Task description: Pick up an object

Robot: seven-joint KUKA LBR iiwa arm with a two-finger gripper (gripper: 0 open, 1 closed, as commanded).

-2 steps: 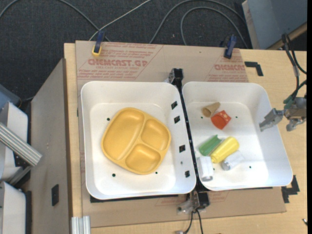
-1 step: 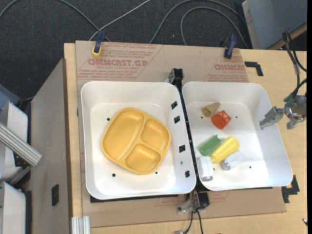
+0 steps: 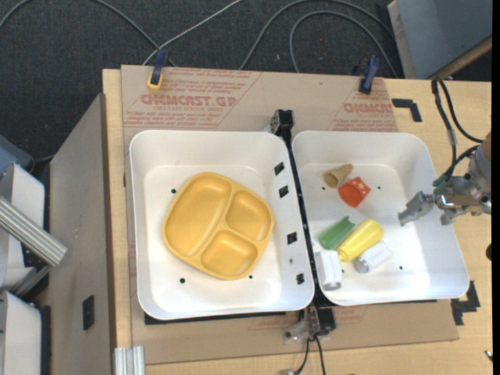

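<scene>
Camera view: gripper (image 3: 422, 208), grip unclear, hangs over right bin (image 3: 437, 287) near its right rim.

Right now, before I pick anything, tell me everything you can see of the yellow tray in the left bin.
The yellow tray is a rounded, shallow, matte plastic-looking dish with three compartments: one large on its left, two smaller on its right, split by raised ridges. It lies flat and upright, turned at an angle, near the middle of the left bin, resting on the bin floor. Its compartments hold nothing, and nothing else touches it.
</scene>
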